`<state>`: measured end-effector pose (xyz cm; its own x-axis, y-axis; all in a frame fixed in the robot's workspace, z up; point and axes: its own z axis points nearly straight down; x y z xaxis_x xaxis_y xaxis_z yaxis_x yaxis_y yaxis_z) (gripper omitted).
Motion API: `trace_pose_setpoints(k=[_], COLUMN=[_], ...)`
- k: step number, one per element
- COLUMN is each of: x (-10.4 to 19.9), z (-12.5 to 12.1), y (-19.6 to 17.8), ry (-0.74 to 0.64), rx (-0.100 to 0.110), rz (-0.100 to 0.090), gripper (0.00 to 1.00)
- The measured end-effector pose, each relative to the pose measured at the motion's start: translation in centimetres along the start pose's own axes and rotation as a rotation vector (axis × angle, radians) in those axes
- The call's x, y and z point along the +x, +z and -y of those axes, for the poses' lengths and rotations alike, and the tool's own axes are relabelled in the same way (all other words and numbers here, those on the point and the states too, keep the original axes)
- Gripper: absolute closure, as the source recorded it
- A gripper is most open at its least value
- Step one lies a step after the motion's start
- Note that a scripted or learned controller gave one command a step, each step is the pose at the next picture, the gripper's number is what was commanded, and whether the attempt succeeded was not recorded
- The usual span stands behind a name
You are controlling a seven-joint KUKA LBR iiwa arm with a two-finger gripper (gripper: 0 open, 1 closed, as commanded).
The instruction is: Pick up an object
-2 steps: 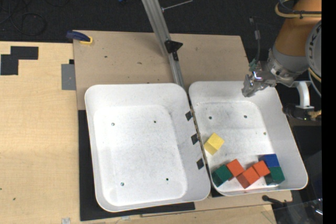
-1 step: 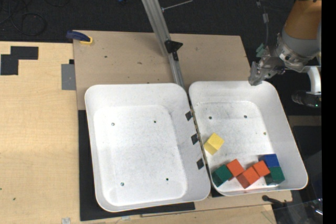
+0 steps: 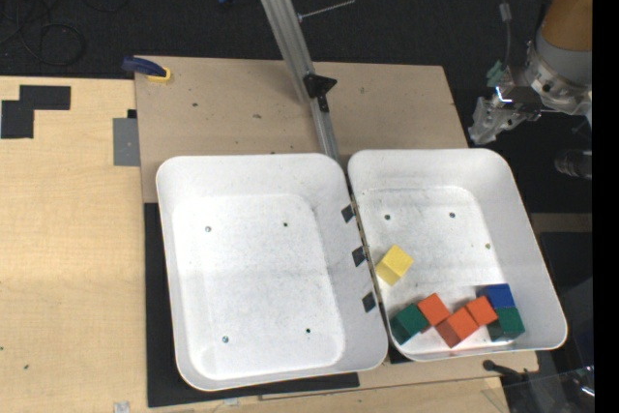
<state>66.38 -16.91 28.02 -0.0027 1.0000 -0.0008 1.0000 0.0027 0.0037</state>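
Note:
The right bin (image 3: 503, 174) holds several small blocks. A yellow block (image 3: 393, 265) lies near the bin's left wall. Along the front edge sit a green block (image 3: 409, 321), two orange blocks (image 3: 433, 309) (image 3: 464, 321), a blue block (image 3: 498, 296) and a dark green block (image 3: 506, 324). My gripper (image 3: 490, 123) hangs beyond the right bin's far right corner, above the bench edge and well away from the blocks. Nothing is visible between its fingers.
The left bin (image 3: 184, 179) stands beside the right one, joined by black clips (image 3: 359, 255). A slanted aluminium rail (image 3: 287, 32) rises behind the bins. A blue and yellow clamp (image 3: 147, 68) sits at the board's far left corner.

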Motion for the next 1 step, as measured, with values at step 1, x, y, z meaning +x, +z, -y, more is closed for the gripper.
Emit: trace_pose_setpoints(k=[1], x=[4.86], z=[2.09], y=[1.77], ry=[-0.001], rx=[0.009], rz=[-0.003], gripper=[1.00])
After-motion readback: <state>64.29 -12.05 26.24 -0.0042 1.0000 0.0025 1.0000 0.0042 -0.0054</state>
